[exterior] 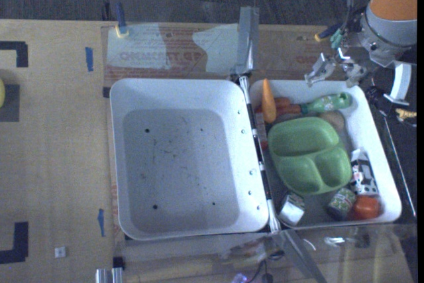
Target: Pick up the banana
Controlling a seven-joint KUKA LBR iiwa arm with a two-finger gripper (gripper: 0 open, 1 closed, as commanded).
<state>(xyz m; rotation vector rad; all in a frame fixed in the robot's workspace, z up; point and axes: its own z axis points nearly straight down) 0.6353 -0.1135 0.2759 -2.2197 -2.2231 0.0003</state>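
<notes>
My gripper [334,69] hangs above the far rim of the right bin [386,162], just behind a green bottle [328,103]. Its two fingers stand apart, open, with nothing between them. A green divided plate [308,152] fills the middle of the right bin and covers whatever lies under it. An orange carrot-like piece [267,101] leans at the bin's far left corner, with a red item [286,107] beside it. A tan rounded thing [335,120] peeks out behind the plate.
The left bin [119,142] sits beside the right one. At the right bin's near edge lie a silver can [291,209], a dark can [341,202], a red round item [368,207] and a white-black packet [363,172]. A yellow object [1,93] lies at the bench's far left.
</notes>
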